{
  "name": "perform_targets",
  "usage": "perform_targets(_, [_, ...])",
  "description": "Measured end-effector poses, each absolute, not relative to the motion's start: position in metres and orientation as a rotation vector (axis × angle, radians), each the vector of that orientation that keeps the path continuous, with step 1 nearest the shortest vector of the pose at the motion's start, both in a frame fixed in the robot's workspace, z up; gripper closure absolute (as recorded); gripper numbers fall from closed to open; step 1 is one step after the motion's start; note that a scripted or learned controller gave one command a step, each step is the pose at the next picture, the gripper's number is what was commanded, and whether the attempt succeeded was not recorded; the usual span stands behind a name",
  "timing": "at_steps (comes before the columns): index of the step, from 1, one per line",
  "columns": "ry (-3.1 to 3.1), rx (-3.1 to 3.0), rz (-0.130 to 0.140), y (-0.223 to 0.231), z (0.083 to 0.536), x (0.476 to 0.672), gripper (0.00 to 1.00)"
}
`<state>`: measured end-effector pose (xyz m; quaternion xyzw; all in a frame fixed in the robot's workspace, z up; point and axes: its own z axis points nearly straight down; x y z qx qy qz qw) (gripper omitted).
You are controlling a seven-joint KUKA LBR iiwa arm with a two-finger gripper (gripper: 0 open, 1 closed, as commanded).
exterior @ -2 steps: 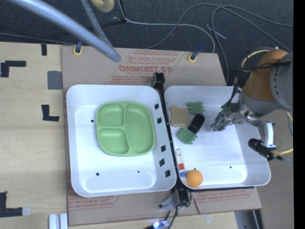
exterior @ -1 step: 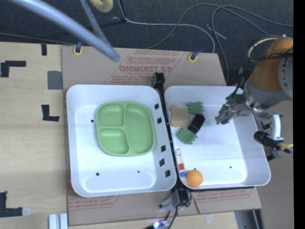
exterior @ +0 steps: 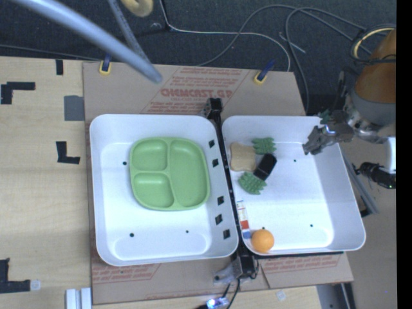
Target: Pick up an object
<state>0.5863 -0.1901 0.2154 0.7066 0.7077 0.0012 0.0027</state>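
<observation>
Clustered against the left wall of the right bin (exterior: 335, 192): a tan block (exterior: 241, 156), a black object (exterior: 264, 167) leaning across it, one green leafy piece (exterior: 263, 145) above and another (exterior: 252, 183) below, all touching or nearly so; alone near the bin's front left corner, an orange ball (exterior: 262, 240). Over the right bin's upper right rim, well apart from every object, the gripper (exterior: 315, 140), nothing between its fingers, opening impossible to tell. In the left bin (exterior: 109, 172), a green divided tray (exterior: 170, 173)
</observation>
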Motion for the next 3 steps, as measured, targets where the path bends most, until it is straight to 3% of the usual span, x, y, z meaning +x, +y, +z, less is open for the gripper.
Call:
perform_targets(1, [2.221,2.217,0.002,-0.19,0.261,0.587,1.0])
perform_targets(3, [2.23,2.217,-0.001,-0.093,0.242,0.576,1.0])
